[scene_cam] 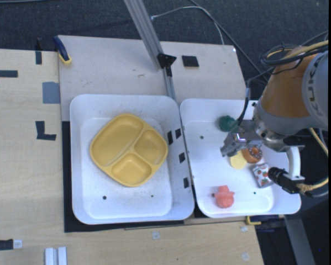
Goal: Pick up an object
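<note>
A yellow plate [130,149] with three compartments was seen lying in the middle of the left bin [82,203], turned at an angle to the bin's walls. The right bin [201,197] was set just beside it, their inner walls touching. A red object [224,197] was found near the right bin's front edge, well apart from the rest. A green object [227,123] lay toward the back edge, close to the arm [289,98]. The gripper [238,146] was lowered into the middle of the right bin, just above a yellow piece [238,162] and beside an orange piece [253,153]; whether it was open or closed could not be told, and nothing was seen held in it. A small patterned block [262,175] lay toward the right edge, beside the orange piece.
</note>
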You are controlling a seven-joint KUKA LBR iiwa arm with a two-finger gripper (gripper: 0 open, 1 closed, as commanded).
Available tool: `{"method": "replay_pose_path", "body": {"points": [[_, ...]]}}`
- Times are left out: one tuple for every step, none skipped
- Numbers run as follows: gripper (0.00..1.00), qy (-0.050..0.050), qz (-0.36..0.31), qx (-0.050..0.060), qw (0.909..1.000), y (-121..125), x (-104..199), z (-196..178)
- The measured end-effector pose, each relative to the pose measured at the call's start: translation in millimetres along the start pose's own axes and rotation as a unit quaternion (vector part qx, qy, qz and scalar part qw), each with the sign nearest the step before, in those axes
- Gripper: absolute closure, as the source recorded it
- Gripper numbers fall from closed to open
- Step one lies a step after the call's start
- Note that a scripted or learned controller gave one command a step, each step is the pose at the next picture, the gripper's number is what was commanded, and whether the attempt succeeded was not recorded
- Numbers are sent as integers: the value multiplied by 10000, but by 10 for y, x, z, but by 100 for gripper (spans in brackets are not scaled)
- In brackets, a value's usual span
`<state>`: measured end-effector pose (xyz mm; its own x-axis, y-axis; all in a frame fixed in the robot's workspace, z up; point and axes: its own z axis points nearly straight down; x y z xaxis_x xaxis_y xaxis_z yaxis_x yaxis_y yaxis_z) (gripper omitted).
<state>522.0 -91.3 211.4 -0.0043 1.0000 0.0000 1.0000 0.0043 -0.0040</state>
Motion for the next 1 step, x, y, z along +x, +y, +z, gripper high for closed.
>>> {"method": "replay_pose_path", "body": {"points": [[100,6,-30,3,10000,233,607,-20]]}}
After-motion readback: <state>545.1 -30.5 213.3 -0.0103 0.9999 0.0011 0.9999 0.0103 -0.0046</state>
